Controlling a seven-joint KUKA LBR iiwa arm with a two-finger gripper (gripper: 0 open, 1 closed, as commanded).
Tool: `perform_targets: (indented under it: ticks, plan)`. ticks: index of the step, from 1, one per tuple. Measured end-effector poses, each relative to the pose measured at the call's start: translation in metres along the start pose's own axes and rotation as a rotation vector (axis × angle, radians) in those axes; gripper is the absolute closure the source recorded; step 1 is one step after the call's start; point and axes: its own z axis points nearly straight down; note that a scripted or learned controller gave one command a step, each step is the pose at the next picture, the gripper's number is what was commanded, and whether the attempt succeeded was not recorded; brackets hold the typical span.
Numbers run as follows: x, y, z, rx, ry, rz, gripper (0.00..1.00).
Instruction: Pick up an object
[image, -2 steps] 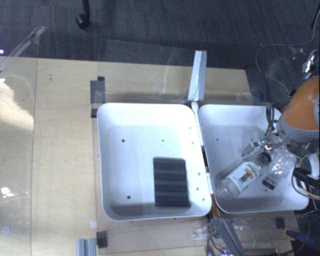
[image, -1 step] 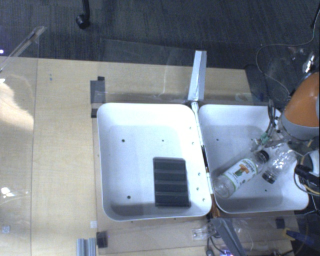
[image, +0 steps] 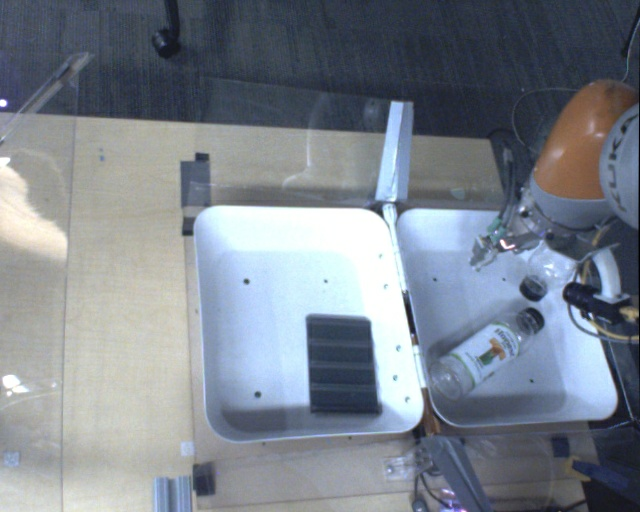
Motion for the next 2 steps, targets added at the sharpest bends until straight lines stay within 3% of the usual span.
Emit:
perform_targets:
  ticks: [1,2]
  plan:
    - [0.0,0.0,0.0,0.0,0.0,0.0,0.0]
    - [0.014,-0.055,0.077,-0.005,-0.003,-0.222,0.0]
